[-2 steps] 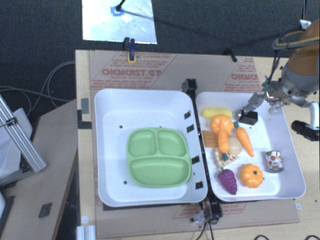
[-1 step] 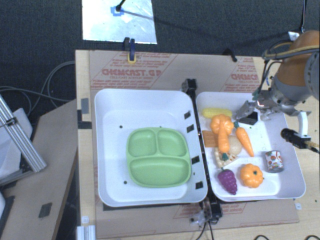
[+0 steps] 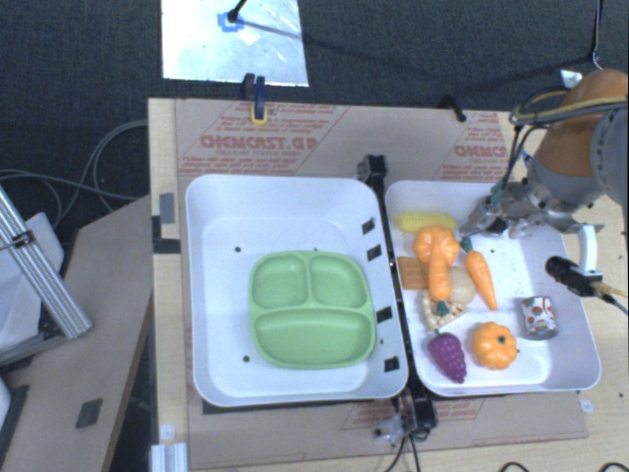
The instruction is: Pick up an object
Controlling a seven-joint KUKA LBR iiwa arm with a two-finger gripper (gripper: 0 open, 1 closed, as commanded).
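Observation:
The right bin (image 3: pixel 580 362) holds several toy foods. A yellow corn cob (image 3: pixel 425 221) lies at its back left, with an orange pepper-like piece (image 3: pixel 436 246) just in front of it. A carrot (image 3: pixel 481 277) lies in the middle, purple grapes (image 3: pixel 448 355) and a small orange pumpkin (image 3: pixel 494 345) sit near the front, and a small red-and-white can (image 3: pixel 538 316) stands at the right. My gripper (image 3: pixel 488 220) hangs low over the back of this bin, just right of the corn and behind the carrot's top. Nothing shows in its grasp.
The left bin (image 3: pixel 216 224) carries a green divided plate (image 3: pixel 313 308). A pale wedge with a teal patch (image 3: pixel 442 310) and a tan cracker-like piece (image 3: pixel 413 273) lie left of the carrot. A black fitting (image 3: pixel 575 275) juts over the right bin's right side. Cables run behind the arm.

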